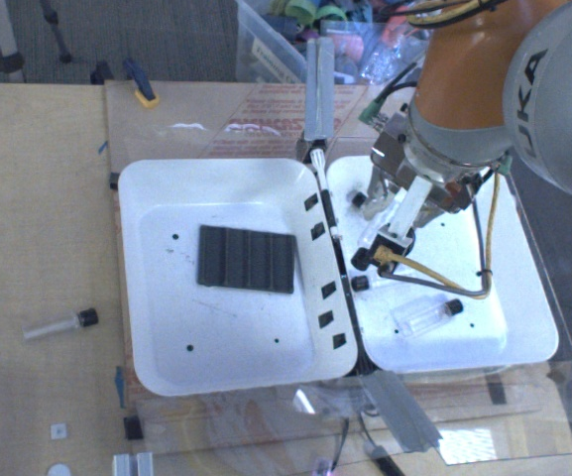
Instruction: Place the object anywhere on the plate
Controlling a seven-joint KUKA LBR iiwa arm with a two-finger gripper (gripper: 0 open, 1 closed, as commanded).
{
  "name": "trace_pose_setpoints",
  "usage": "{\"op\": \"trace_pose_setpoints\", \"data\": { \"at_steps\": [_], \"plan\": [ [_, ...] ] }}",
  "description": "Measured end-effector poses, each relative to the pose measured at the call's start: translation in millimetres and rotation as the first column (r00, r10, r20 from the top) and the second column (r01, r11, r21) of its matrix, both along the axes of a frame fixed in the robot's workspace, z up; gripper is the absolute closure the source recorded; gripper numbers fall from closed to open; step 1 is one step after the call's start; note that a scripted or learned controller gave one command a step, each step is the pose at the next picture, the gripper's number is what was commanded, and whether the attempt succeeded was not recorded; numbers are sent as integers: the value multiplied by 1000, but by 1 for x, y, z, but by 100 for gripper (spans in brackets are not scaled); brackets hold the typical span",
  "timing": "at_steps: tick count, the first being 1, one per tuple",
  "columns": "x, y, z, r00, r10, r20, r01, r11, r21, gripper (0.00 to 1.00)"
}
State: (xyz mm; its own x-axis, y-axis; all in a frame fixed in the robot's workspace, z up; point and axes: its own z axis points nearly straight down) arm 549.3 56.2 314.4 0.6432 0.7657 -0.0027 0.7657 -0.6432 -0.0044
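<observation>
Two shallow white bins sit side by side as the grey-and-orange arm [484, 58] hangs its gripper [385, 196] low over the right bin [523, 296], close to the divide. Whether the gripper is open or closed cannot be told from this angle. The clear vial [422, 316], black-capped, lies on that bin's floor near the gripper but apart from it, not yet picked. The dark ribbed plate [247, 259] lies flat in the left bin [157, 355], apparently left bare to receive the vial.
</observation>
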Motion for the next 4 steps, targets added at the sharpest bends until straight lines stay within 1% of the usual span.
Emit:
{"op": "trace_pose_setpoints", "data": {
  "at_steps": [1,2,3,4],
  "plan": [
    [-15,41,-90,946,-324,-1,324,946,-2,100],
    [3,109,-50,781,-624,6,624,781,0,100],
    [-31,168,-106,884,-467,3,467,884,-2,100],
    [0,169,-70,976,-219,1,219,976,-3,100]
  ]
}}
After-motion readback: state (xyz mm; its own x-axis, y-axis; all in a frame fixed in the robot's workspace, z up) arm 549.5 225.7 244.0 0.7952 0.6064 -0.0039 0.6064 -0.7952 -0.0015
